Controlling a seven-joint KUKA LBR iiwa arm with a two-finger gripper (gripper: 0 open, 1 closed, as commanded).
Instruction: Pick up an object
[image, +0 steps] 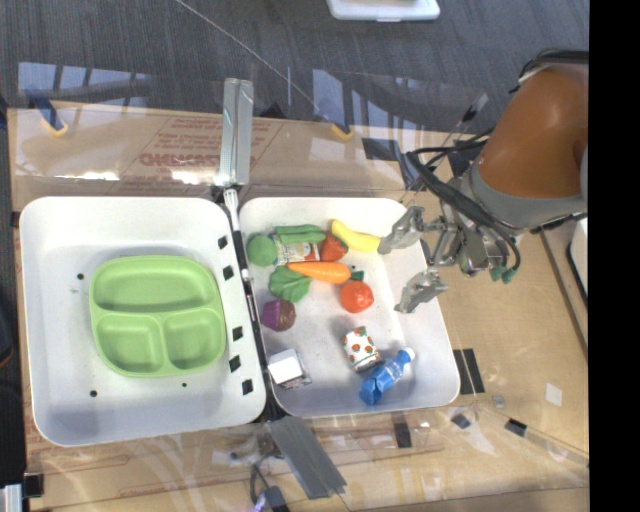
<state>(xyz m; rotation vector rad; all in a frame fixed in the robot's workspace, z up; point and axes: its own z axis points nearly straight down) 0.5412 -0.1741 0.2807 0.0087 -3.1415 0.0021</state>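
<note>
Over the right bin's right edge, the gripper hangs with its 2 jaws spread wide apart, nothing between them and touching nothing as far as I can tell. Closest grab looks like the red tomato, just to the left of the jaws, round so no axis to worry about. The banana sits just left of the upper jaw, long axis running left-right with a slight slant. The carrot is further left. I'd guess tomato first.
</note>
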